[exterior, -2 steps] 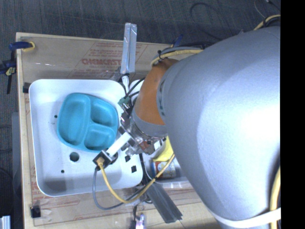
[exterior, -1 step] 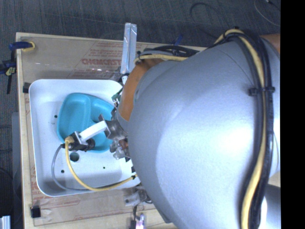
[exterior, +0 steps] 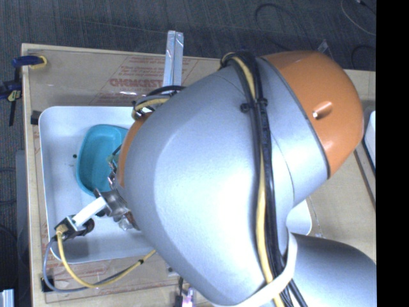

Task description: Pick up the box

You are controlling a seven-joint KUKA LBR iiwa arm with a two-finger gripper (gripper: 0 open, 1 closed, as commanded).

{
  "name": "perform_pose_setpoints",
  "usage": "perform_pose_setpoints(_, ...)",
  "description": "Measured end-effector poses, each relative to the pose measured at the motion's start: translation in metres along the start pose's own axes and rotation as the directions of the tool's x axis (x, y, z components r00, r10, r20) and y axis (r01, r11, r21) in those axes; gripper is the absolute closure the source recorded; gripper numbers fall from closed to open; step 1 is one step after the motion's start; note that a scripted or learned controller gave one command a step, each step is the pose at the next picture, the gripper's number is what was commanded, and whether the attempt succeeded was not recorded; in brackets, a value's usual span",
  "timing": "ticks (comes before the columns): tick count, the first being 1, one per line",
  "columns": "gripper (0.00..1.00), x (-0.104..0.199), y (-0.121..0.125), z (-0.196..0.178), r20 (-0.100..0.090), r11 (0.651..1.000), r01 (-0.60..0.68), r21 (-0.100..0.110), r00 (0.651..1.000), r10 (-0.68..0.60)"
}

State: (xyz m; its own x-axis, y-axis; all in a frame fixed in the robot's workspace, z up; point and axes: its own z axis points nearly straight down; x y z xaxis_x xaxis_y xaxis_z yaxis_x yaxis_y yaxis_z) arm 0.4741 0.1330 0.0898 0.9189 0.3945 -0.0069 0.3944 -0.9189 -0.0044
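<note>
Arm [exterior: 243, 184] bulks across most of the view, reaching in from the right and bent down over the left bin [exterior: 54, 171]. End effector [exterior: 118, 213] sits low in that bin, mostly hidden under the wrist; cannot tell its state. A white fitting with yellow cable [exterior: 96, 277] juts out to the lower left, cable trailing over the bin edge onto the desk [exterior: 77, 62].

Teal object [exterior: 96, 155] lies in the bin just beside the wrist, rounded, partly covered. Cannot tell whether it is the box, or where the box lies.

Risks, as judgement: a blind descent may strike the bin floor or nudge the teal object aside; slack cable may snag on the rim.
</note>
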Motion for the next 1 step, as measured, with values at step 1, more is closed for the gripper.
perform_pose_setpoints(1, 1.00, 0.0206, 0.0124, 0.0020, 0.022, 1.000, 0.012, 0.016, 1.000, -0.012)
